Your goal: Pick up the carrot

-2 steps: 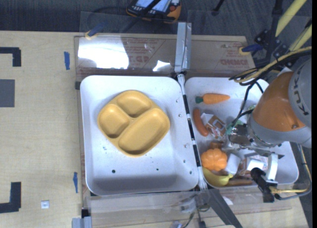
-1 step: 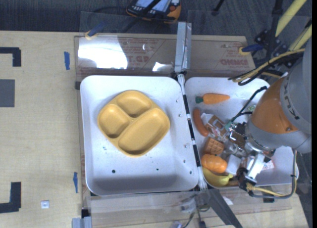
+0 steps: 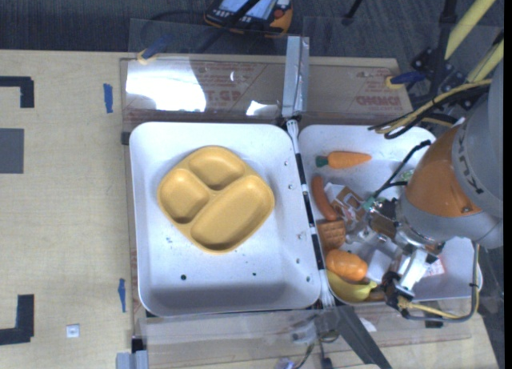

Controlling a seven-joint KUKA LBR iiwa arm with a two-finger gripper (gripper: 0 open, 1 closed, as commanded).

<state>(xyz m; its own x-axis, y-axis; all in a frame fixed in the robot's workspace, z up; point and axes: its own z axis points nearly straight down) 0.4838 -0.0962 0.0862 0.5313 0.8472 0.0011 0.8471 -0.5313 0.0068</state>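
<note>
Gripper [image 3: 382,235] of the grey arm with orange band [image 3: 438,187], low over the near part of the right shallow white bin [image 3: 456,255]; whether it is spread or closed cannot be told. Left of it lie a round orange fruit [image 3: 346,264], a yellow banana [image 3: 352,288], a brown waffle-like piece [image 3: 331,233] and a reddish sausage [image 3: 323,197]. Orange carrot with green top [image 3: 343,159], lying flat at the far left of that bin, well apart. Left white bin [image 3: 160,279] bears a yellow three-compartment plate [image 3: 216,197].
</note>
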